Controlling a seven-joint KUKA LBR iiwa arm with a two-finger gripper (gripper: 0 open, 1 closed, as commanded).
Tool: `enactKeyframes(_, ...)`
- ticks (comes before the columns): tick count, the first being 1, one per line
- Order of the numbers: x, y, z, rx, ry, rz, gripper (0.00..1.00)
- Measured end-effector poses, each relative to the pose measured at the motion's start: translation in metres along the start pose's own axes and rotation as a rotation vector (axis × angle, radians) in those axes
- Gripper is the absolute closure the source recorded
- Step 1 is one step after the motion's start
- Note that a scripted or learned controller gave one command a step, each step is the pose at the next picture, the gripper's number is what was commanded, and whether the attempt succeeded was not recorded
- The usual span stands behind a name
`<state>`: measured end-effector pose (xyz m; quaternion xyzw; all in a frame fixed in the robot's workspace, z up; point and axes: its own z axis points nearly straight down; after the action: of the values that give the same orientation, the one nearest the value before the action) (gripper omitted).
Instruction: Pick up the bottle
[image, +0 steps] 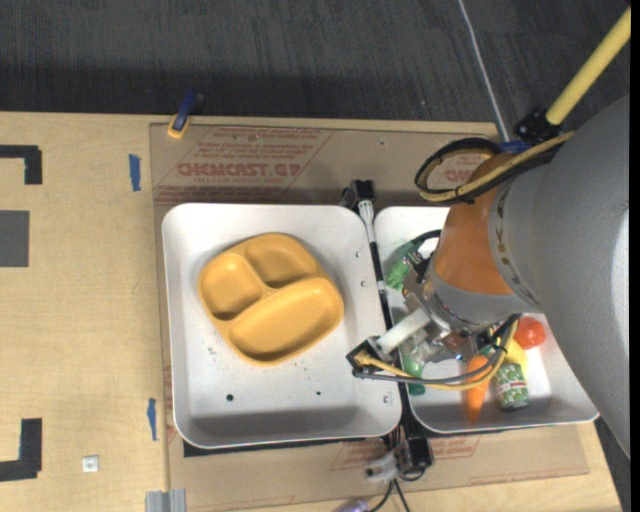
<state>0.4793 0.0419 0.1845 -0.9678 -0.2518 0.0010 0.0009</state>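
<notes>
The bottle (513, 383), with a green label and a red cap, lies near the front right corner of the right bin (560, 410). My gripper (424, 350) is low over the left part of that bin, left of the bottle and apart from it, with cables looped under it. The grey arm and its orange band hide much of the bin's middle and back.
An orange carrot-like piece (474, 396) lies just left of the bottle. A green packet (404, 268) sits at the right bin's back left. The left bin (190, 300) holds a yellow divided plate (272, 296). A black ridge separates the bins.
</notes>
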Motion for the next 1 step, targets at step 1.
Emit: enactKeyframes(1, 0.0000, -0.0003, 0.0001, 0.000, 0.000, -0.001, 0.00)
